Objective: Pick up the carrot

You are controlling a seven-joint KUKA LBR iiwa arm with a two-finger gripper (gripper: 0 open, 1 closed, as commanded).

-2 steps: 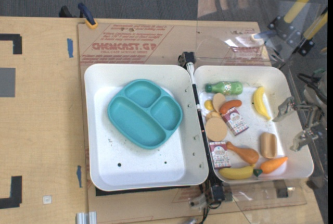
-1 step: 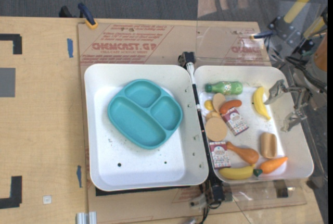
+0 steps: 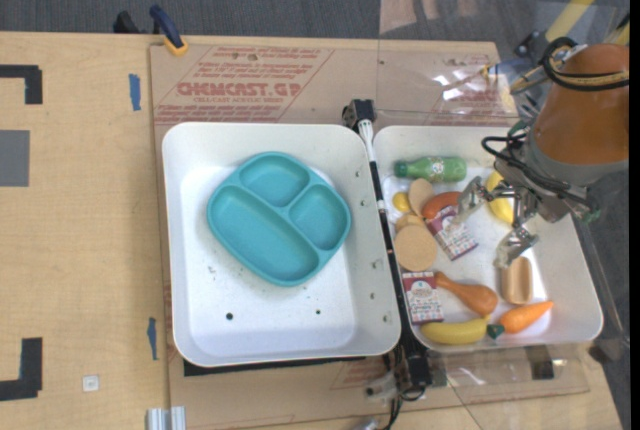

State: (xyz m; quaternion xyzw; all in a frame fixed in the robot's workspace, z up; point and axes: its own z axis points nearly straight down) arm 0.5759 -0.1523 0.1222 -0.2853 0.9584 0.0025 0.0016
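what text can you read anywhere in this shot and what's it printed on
"CHEMCAST GP", red, on the cardboard sheet behind the bins; the smaller red lines above and below it are too blurred to read.
Small red and white carton in the right bin: print too small to read.
Second red and white carton near the banana: print too small to read.
Green bottle: label unreadable.

A robotics lab: two white bins (image 3: 190,248) (on taped cardboard (image 3: 240,83)) hold toy food (image 3: 455,328).
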